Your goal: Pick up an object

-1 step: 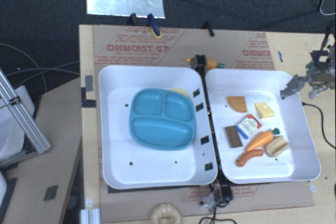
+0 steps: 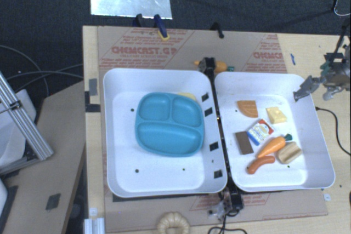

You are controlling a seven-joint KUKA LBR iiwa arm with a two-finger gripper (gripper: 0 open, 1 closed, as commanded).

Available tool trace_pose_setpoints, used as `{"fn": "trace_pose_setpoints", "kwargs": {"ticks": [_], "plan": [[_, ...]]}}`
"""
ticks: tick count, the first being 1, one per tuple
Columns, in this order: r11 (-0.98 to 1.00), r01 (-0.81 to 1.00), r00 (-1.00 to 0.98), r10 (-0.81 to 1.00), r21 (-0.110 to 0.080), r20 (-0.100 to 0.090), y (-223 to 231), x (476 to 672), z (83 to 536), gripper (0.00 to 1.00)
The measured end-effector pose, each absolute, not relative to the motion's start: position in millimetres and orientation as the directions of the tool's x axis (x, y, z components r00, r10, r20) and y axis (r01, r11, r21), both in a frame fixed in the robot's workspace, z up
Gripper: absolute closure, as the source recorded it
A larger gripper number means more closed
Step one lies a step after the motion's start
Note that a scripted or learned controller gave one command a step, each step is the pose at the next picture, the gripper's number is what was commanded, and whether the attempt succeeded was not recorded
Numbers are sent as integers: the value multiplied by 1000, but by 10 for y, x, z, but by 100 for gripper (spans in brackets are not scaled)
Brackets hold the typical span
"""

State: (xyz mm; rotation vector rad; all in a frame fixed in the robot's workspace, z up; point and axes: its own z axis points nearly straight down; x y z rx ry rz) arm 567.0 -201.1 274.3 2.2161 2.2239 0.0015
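Observation:
The right bin (image 2: 307, 175) holds several toy foods: an orange wedge (image 2: 247, 108), a yellow cheese block (image 2: 276, 114), a brown slab (image 2: 244, 142), a small blue-and-red packet (image 2: 260, 132), a carrot (image 2: 272, 145), a tan bread roll (image 2: 289, 153) and an orange sausage (image 2: 259, 164). My gripper (image 2: 317, 91) hangs over that bin's far right rim, above and to the right of the cheese block. Its two fingers stand apart, open, with nothing between them.
The left bin (image 2: 120, 172) carries a blue divided plate (image 2: 169, 123) with a yellow piece (image 2: 188, 96) peeking out behind it. A black hinge strip (image 2: 215, 134) runs between the bins. A beige ring (image 2: 173, 223) lies off the bench's front edge.

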Motion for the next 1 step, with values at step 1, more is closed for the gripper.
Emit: {"fn": "trace_pose_setpoints", "kwargs": {"ticks": [1], "plan": [[6, 1000, -6, 1000, -2, 0, -1921, 5700, 2271, 0]]}}
